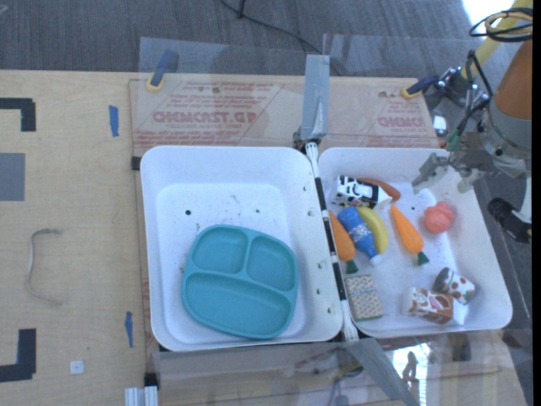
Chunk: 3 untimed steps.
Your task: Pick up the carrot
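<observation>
In right bin (494, 307), carrot (407, 231) lies left below claw (445, 176), apart; claw spread wide, holding nothing

A pale wooden bench (76, 227) fills most of the frame, from the left edge across. Two shallow white bins sit on it side by side: the left bin (161, 176) at centre and the right bin (494, 299) toward the right of the frame. A brown printed board (211, 112) lies under their upper edges. At the far left, black tape marks (21, 112) and a grey square (10, 177) lie flat on the wood, with a bent wire (38, 265) at lower left. Small blue tape strips (113, 120) dot the surface near the board's left end.
</observation>
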Tool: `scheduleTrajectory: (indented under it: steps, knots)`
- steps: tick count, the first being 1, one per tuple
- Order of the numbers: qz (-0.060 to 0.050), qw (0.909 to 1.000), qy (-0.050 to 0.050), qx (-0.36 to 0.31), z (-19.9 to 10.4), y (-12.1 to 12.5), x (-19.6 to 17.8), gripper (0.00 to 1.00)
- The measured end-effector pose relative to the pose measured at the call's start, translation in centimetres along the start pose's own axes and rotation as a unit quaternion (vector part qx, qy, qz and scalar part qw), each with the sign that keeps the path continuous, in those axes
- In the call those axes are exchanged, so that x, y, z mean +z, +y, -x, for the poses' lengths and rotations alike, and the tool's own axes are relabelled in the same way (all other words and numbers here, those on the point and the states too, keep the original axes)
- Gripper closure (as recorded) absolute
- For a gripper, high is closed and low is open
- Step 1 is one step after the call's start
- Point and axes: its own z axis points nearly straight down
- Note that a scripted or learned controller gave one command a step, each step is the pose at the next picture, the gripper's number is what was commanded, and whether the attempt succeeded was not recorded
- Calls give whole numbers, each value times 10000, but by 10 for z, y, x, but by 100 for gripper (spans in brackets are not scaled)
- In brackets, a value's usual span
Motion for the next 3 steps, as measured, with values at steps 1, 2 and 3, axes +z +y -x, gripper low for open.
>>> scheduleTrajectory:
  steps: [1, 2, 3]
  knots:
    - [24, 9981, -10, -623, -8, -19, 135, 0]
    - [41, 9983, -20, -580, -3, -20, 125, 100]
    - [14, 10000, -7, -96, -48, -37, 53, 100]
